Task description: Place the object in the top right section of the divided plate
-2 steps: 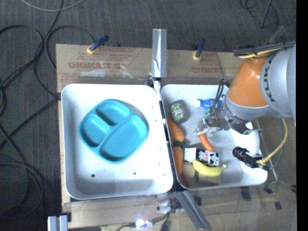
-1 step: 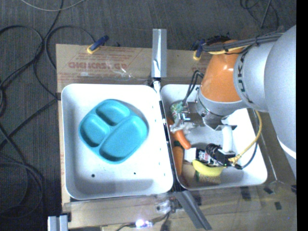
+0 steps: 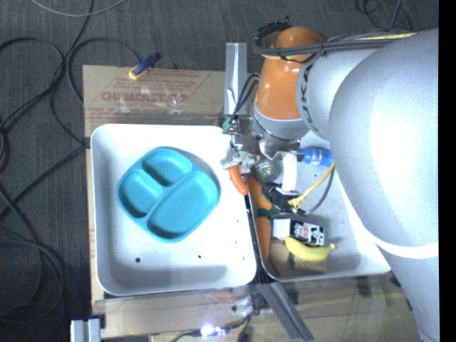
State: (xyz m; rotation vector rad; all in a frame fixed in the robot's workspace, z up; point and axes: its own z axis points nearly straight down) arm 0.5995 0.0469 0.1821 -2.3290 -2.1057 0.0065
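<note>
- My arm (image 3: pixel 370 134) reaches in from the right and covers much of the right bin (image 3: pixel 347 258); the orange band (image 3: pixel 285 77) sits above the wrist
- My gripper (image 3: pixel 246 164) hangs over the wall between the two bins, near their upper part
- Finger state: cannot tell, the wrist body and cables hide the tips
- An orange carrot-like piece (image 3: pixel 239 180) shows just below the gripper, at the left bin's right edge; whether it is between my fingers, I cannot tell
- A longer orange piece (image 3: pixel 263 223) lies along the right bin's left wall
- Blue divided plate (image 3: pixel 169 193) rests in the left bin (image 3: pixel 114 262), in its upper-middle part, turned at a slant; two small sections on its upper left side, one large section on its lower right
- Plate sections hold nothing; the orange piece is apart from the plate, to its right
- Right bin, lower part: a banana (image 3: pixel 308 246), a brownish item (image 3: pixel 308 265) touching it from below, a small dark card-like item (image 3: pixel 308 231) just above it
- A blue bottle-like item (image 3: pixel 317 155) lies near the wrist
- A blue and yellow item (image 3: pixel 144 65) lies on cardboard (image 3: pixel 153 98) above the left bin
</note>
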